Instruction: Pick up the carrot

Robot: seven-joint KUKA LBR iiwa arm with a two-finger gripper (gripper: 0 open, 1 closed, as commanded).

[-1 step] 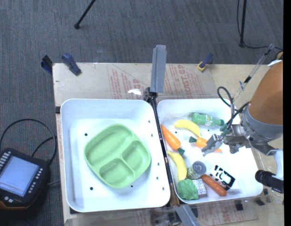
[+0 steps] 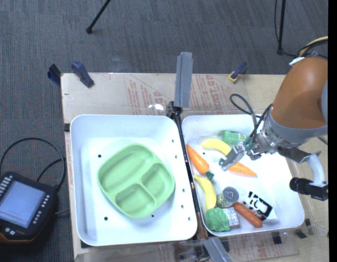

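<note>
Three orange carrots lie in the right bin (image 2: 291, 201). One carrot (image 2: 197, 159) is by the bin's left wall, a second carrot (image 2: 243, 170) is in the middle, and a third carrot (image 2: 248, 214) sits near the front. My gripper (image 2: 232, 159) hangs low over the bin's middle, its tip just left of and above the middle carrot, close to that carrot's left end. Whether it touches the carrot cannot be told from here. The arm's orange wrist (image 2: 302, 91) hides the bin's far right corner.
The right bin also holds two bananas (image 2: 216, 145) (image 2: 206, 190), a green item (image 2: 234, 137), a lettuce piece (image 2: 216, 220), a small can (image 2: 230, 194) and a black-and-white pack (image 2: 260, 204). A green divided plate (image 2: 136, 180) lies in the left bin (image 2: 83, 146).
</note>
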